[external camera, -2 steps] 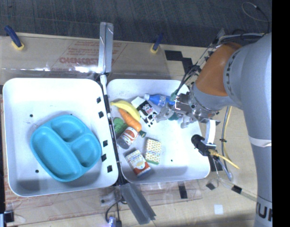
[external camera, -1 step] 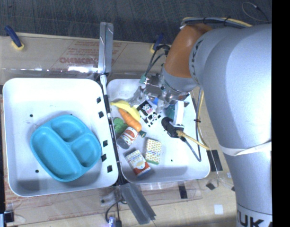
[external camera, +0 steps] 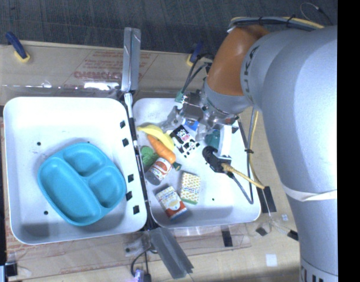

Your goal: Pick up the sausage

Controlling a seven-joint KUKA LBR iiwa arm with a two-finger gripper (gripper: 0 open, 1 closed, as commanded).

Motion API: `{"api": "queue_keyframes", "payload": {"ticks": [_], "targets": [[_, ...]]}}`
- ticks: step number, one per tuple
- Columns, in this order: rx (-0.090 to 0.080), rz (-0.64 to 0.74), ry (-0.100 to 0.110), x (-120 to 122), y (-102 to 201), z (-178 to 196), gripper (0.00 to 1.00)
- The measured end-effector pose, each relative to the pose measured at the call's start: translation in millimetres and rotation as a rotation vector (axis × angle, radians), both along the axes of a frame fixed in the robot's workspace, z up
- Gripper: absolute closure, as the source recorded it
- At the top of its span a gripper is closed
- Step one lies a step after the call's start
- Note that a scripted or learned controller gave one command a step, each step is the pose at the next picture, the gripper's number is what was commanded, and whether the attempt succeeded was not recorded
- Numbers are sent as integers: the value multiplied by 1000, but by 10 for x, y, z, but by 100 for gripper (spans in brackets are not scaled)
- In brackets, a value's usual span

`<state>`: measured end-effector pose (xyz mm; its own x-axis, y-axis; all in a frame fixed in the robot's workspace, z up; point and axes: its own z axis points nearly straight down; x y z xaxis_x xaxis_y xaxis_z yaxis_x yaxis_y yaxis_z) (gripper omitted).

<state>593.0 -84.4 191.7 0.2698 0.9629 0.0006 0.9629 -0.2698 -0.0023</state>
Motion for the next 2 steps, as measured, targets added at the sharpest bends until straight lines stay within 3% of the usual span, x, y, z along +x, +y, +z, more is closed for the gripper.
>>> {"api": "queue_keyframes", "payload": {"ticks": [1, 2], "targets": [[-1, -270, 7, -110, 795, -18, 0], [-2, -456, 7, -476, 1258, -16, 0]]}}
